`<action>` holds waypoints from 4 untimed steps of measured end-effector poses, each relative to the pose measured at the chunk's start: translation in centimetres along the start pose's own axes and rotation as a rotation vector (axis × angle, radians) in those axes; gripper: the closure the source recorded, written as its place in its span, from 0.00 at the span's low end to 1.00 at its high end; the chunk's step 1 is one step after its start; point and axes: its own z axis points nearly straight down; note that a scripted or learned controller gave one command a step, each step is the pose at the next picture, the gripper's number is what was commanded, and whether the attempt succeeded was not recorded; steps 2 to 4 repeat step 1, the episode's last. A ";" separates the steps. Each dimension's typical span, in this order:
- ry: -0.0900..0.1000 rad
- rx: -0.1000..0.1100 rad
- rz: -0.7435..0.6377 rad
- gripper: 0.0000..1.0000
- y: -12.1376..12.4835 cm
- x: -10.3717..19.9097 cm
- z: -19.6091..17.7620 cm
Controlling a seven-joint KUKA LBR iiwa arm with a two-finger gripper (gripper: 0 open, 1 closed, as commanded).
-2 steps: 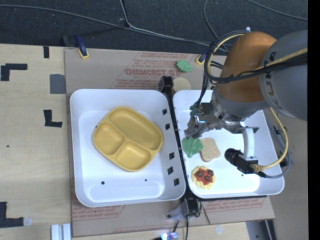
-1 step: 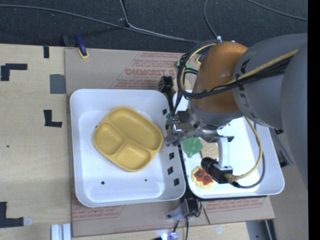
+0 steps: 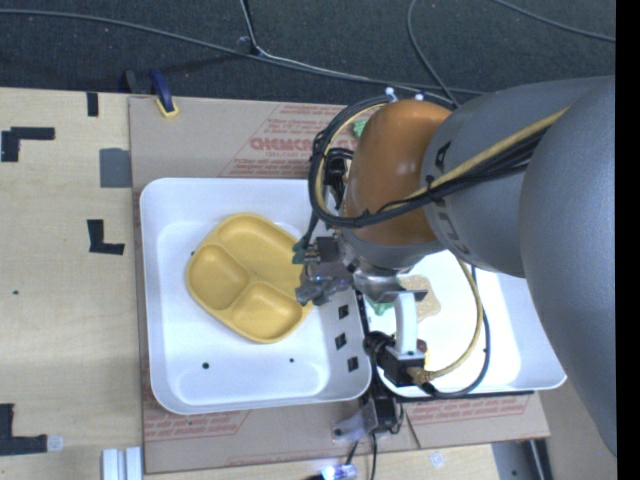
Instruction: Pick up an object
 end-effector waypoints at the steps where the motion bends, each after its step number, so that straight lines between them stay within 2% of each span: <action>1: -0.001 -0.001 0.003 0.00 0.1 -0.3 0.0; 4: -0.001 -0.001 0.003 0.00 0.1 -0.3 0.0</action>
